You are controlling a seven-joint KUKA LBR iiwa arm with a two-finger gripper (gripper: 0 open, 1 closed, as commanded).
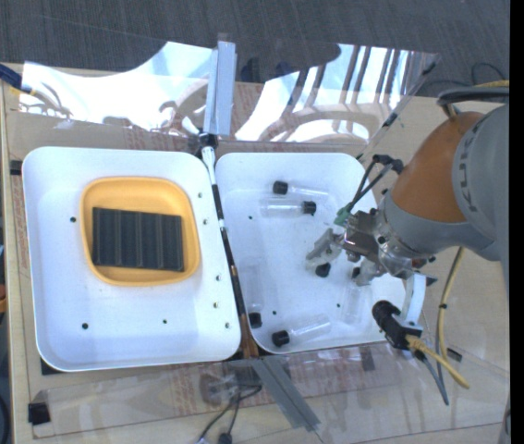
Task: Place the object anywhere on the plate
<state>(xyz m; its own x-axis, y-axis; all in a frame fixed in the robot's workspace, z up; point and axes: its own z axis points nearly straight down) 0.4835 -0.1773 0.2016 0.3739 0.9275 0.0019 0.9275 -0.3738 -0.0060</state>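
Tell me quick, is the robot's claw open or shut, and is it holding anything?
Gripper: low over the right bin, among clear tubes with black caps. Open or shut, and whether it holds anything, cannot be told.

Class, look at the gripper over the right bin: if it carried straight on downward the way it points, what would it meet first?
Probably the right bin's white floor beneath the gripper; a black-capped clear tube lies nearer the front, seemingly off that line, though depth is unclear.

yellow plate (139,199) unobstructed, clear tubes (294,201) scattered around hand (335,255)
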